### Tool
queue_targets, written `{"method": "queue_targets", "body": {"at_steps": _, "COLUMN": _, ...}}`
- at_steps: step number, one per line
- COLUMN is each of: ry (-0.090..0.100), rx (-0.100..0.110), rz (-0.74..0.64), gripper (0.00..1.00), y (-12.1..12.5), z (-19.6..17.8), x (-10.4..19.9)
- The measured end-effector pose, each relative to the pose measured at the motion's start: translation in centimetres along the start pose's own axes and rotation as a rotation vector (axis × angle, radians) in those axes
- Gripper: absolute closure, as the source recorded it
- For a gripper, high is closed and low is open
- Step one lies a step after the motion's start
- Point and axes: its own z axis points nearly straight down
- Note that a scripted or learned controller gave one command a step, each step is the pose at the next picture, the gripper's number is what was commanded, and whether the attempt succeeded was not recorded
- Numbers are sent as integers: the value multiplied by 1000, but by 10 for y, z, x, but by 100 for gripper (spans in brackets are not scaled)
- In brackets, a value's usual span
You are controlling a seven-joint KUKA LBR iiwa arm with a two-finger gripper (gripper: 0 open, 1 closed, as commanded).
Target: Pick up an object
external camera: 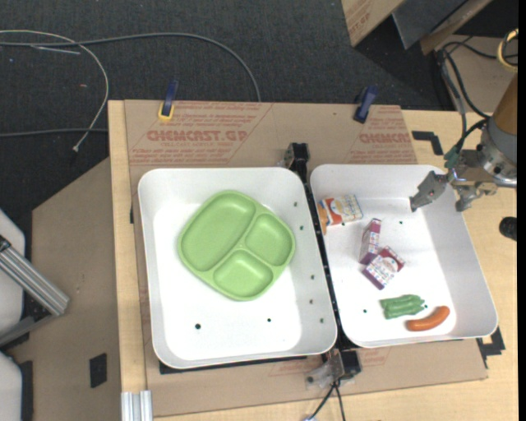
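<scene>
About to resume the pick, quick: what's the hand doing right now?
Hand: open, holding nothing, above the right bin's far right corner.

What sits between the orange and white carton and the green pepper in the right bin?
In the camera view, two purple cartons lie between the orange and white carton and the green pepper.

This is a robotics lab or test cell rather than a home or shop. A bench topped with printed cardboard is held by blue clamps at 12 o'clock and carries two shallow white bins side by side. Loose cables trail over dark carpet at 11 o'clock, an aluminium rail juts in at 9 o'clock, and cardboard boxes sit at 1 o'clock.
</scene>
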Motion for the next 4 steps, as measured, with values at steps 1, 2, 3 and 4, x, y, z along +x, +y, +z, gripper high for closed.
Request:
{"method": "queue_targets", "body": {"at_steps": 1, "ry": -3, "rx": -13, "rz": -3, "gripper": 0, "y": 3, "z": -7, "x": 1}}
{"method": "queue_targets", "body": {"at_steps": 2, "ry": -1, "rx": -7, "rz": -3, "gripper": 0, "y": -5, "z": 53, "x": 1}}
{"method": "queue_targets", "body": {"at_steps": 3, "ry": -2, "rx": -12, "rz": -3, "gripper": 0, "y": -2, "z": 112, "x": -1}}
{"method": "queue_targets", "body": {"at_steps": 4, "ry": -1, "rx": -8, "rz": -3, "gripper": 0, "y": -2, "z": 152, "x": -1}}
